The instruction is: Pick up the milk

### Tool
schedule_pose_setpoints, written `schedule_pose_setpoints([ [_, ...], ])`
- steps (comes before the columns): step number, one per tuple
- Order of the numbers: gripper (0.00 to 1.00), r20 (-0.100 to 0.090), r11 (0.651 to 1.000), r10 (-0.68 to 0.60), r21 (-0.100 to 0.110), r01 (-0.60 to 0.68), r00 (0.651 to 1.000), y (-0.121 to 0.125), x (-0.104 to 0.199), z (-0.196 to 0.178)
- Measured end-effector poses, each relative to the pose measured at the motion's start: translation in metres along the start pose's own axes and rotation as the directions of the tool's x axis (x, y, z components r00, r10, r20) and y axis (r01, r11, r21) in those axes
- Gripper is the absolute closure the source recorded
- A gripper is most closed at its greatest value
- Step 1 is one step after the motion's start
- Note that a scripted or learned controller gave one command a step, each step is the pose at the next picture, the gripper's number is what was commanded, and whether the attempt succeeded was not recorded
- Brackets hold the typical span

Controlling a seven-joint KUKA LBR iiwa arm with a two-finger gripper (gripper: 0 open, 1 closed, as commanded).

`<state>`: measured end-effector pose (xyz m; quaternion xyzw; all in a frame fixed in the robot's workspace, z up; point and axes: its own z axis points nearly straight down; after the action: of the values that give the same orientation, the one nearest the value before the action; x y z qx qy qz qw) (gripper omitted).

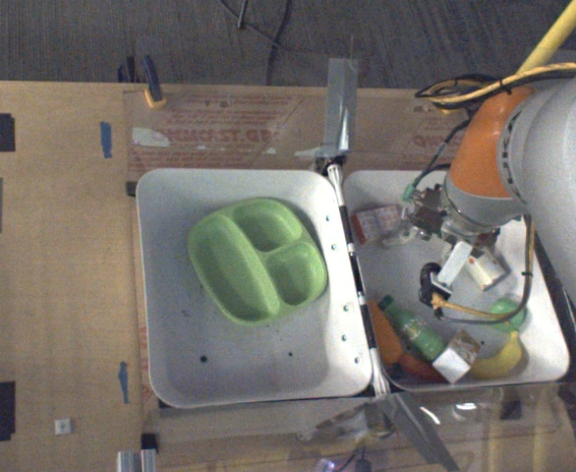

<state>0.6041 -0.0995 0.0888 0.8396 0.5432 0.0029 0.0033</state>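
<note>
A small white carton with a brownish top, which looks like the milk [454,357], lies at the front of the right bin [553,362]. It sits between a green bottle [418,333] and a banana [500,357]. My gripper [472,264] hangs low over the middle of the right bin, behind the carton and apart from it. A white piece with a red mark shows at the gripper's right side; I cannot tell what it is.
In the left bin [170,342] lies a green divided plate [259,259]. The right bin also holds a reddish packet [374,223] at its back left, an orange carrot [387,338] along the left wall and a green object [510,313] by the right wall.
</note>
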Motion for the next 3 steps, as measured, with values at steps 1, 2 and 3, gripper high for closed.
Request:
schedule_pose_setpoints([
  [1,0.0,0.002,0.998,0.066,0.012,-0.066,0.998,-0.074,-0.089,-0.071],
  [2,0.0,0.0,0.99,0.144,-0.001,-0.144,0.99,-0.11,-0.049,-0.001],
  [3,0.0,0.001,0.992,0.129,0.0,-0.129,0.992,-0.024,-0.02,0.0],
])
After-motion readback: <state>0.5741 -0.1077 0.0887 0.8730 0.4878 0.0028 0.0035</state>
